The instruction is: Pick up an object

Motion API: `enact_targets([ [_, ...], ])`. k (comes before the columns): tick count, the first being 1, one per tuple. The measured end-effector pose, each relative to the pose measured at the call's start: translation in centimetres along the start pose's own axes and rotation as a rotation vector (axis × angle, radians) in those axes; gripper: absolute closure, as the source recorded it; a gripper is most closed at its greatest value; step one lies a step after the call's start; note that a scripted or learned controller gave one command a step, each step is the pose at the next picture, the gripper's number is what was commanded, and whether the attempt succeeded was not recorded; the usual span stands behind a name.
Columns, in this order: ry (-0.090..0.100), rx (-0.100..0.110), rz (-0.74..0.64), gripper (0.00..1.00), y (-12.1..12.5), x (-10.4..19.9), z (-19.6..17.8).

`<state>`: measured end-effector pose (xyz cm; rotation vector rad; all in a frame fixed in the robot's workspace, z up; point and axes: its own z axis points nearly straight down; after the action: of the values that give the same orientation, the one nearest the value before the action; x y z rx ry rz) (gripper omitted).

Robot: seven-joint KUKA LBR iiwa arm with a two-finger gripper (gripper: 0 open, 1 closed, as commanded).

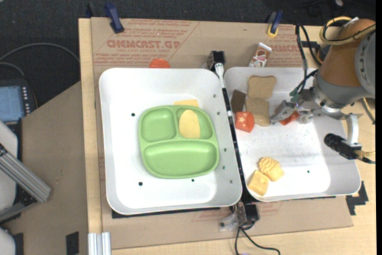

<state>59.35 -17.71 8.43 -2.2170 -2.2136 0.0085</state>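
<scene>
The landmark here is the green divided plate [178, 143], which sits in the middle of the left white bin [119, 128]. In the plate's upper right compartment lies a pale yellow oval piece [190, 123], and a flat yellow square [185, 104] peeks out from under the plate's far edge.

To the right of the plate, across the black seam where the two bins meet, is the right white bin [298, 170]. Nearest to the plate in that bin is a red block with a pale star mark [244, 121], close to the bin's left wall. Just beyond it, farther from the plate, lie tan cardboard-coloured pieces [260, 95] with a darker brown piece [239, 100] at their left. Toward the near side of the bin, right of the plate's lower edge, two yellow toy food pieces [265, 175] rest touching each other.

The grey arm with its orange band [345, 63] reaches in from the far right, well away from the plate. Its gripper [287, 114] hangs low over the right bin, just right of the tan pieces. A small red-orange thing [289, 119] shows at the fingertips, but whether the pincer is apart, together or clamped on that thing cannot be told from this angle.

Beyond the plate, outside the bins, a small carton [259, 55] and an orange disc [159, 63] lie on the cardboard-covered bench [143, 39].
</scene>
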Motion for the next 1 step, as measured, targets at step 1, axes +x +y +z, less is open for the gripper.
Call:
enact_targets([
  [1, -0.004, -0.015, -0.005, 0.00, 3.63, 3.08, -0.10],
])
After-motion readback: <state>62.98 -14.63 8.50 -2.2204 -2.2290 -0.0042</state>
